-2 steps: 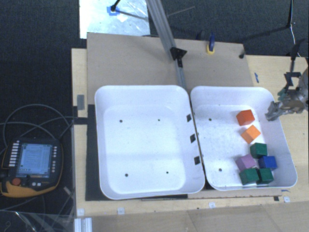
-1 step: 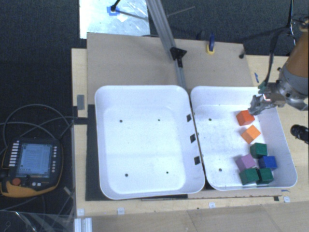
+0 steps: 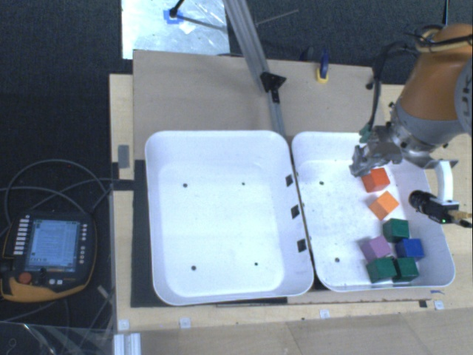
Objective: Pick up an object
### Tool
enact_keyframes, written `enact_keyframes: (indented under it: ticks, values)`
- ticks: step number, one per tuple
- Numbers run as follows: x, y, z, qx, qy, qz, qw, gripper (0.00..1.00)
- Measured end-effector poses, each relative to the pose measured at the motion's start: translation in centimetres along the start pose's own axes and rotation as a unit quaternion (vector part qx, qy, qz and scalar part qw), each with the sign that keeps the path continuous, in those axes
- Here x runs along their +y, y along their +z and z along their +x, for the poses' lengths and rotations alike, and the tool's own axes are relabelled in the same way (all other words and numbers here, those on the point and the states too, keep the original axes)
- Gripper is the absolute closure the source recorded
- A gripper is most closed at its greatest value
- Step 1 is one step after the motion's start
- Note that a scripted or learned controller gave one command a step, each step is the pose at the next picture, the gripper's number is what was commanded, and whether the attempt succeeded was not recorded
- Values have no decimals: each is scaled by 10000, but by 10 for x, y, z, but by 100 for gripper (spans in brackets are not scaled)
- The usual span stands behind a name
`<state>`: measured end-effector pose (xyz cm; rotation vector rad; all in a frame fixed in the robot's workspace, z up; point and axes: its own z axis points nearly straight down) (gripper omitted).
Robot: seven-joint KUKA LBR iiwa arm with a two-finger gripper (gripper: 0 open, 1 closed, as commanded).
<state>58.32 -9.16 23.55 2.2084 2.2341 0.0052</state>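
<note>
The jaws (image 3: pixel 362 163) hang over the right bin (image 3: pixel 325 272), just at 10 o'clock of an orange block (image 3: pixel 378 179); whether they are open I cannot tell. Purple, blue and green blocks cluster toward 5 o'clock.

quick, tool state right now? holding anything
Tool: cannot be told. It sits over the right bin, just above the orange block, with no block seen in its grip.

Even, bright overhead light; the white bins (image 3: pixel 222 220) look nearly washed out. Shadows are faint. Detail is slightly soft throughout.
</note>
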Motion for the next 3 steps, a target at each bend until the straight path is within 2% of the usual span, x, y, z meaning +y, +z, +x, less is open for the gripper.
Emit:
enact_keyframes:
  ticks: [3]
  values:
    - [14,-4,169,5,0,-2,10000,100]
